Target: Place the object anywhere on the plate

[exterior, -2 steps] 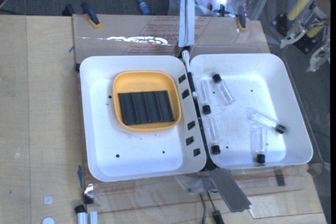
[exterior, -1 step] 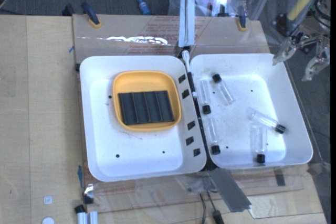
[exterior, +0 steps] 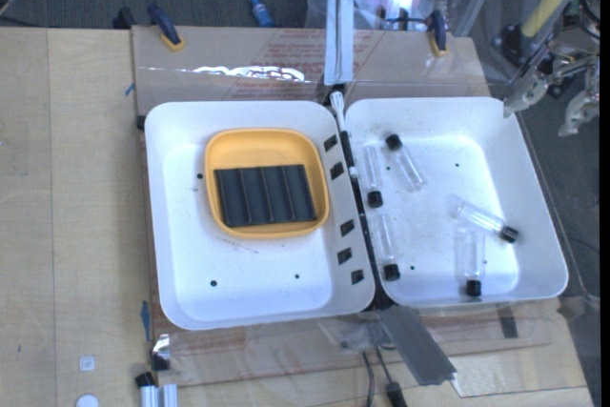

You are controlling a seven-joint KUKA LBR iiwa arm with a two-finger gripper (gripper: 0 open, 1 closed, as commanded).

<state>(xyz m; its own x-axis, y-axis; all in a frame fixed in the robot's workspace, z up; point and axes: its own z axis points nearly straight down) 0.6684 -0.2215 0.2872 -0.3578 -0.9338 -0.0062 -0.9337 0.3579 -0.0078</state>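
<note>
**Gripper off past the right bin, vials lying in the bin**

Poised at the far right, beyond the upper right corner of the right-hand shallow white bin [exterior: 543,205]: pale metal two-finger gripper [exterior: 555,98], over the dark floor and off the bench. Open or closed: impossible to tell from this slant. Nothing visibly held.

Scattered in that bin, five clear plastic vials with black caps, all lying on their sides:
- upper vial [exterior: 404,163], cap toward the back;
- vial by the divider [exterior: 370,176], along the bin's left wall, cap toward the front;
- lower-left vial [exterior: 385,245], in line below it, cap toward the front;
- slanted vial [exterior: 479,218], right of middle, cap pointing to the lower right;
- front-right vial [exterior: 469,260], just under the slanted one, cap toward the front.

Well apart from all of them, in the left-hand shallow white bin [exterior: 181,291]: rounded-square yellow plate [exterior: 267,141], carrying a black ribbed rectangular insert [exterior: 265,195]. No vial on the plate.
</note>
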